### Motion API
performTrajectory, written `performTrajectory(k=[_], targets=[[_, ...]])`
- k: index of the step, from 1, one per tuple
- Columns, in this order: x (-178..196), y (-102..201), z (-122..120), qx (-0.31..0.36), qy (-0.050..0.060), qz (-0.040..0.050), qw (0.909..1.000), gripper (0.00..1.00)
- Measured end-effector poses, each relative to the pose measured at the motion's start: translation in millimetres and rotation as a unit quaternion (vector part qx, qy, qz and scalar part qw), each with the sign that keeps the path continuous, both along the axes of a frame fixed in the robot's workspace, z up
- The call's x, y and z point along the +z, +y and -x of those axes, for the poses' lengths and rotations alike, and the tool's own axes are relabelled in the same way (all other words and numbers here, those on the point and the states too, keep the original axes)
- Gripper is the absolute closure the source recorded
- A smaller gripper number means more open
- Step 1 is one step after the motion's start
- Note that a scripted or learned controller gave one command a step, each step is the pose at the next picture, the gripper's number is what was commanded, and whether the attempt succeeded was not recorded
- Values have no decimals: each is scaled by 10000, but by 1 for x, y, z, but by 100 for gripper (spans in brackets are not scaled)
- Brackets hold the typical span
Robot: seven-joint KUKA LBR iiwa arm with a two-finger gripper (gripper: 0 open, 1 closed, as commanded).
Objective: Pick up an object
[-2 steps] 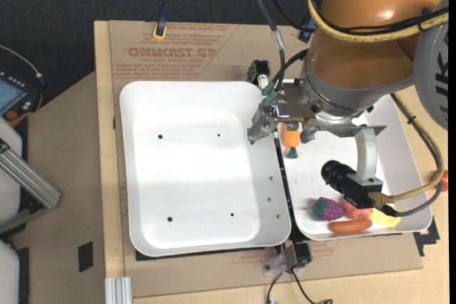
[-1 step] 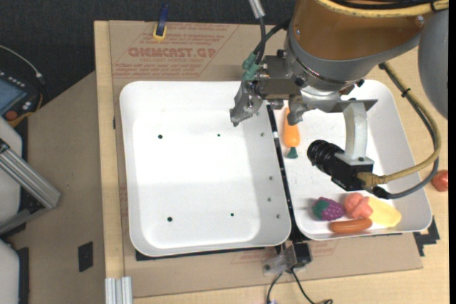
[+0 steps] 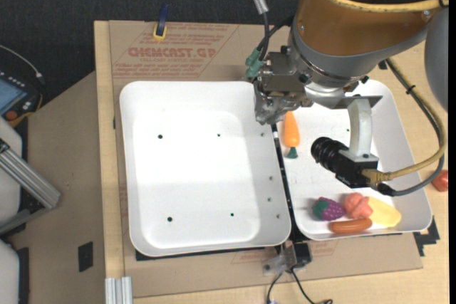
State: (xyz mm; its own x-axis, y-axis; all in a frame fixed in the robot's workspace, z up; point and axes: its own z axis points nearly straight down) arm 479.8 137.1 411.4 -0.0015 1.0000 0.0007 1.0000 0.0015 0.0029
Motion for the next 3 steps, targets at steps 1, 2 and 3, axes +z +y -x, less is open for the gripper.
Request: performTrajectory(k=[1,2,3], targets=[[-21,17,1,1,33,8,10000,100],[-139,-21,-22,-34,56,15,10000,100],[-126,10,-50,6,3,1,10000,100]])
